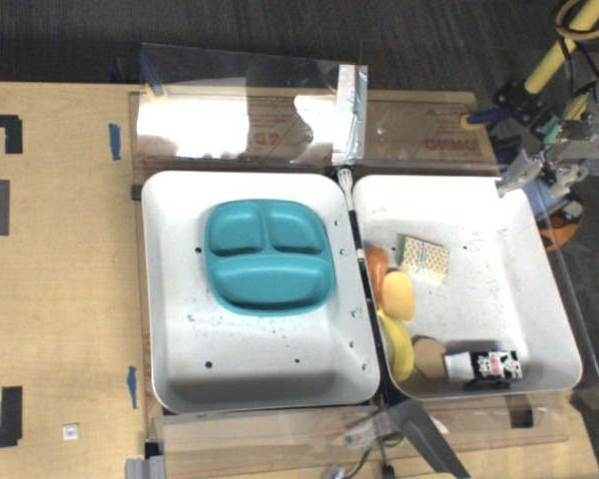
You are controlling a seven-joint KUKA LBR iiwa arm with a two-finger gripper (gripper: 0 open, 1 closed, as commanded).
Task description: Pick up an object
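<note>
Camera view: gripper [554,163] at top-right corner of right bin [539,257], above rim; opening can't tell. Nothing held. Targets well below-left of it: card [423,259], lemon [397,294], banana [399,345], bottle [484,365]. Step: pre-approach. Next: move in over item, descend.

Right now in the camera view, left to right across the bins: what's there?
Teal divided plate in the left bin → yellow lemon-like fruit → small patterned packet → black-and-white bottle in the right bin → gripper at the right bin's far right corner.
</note>
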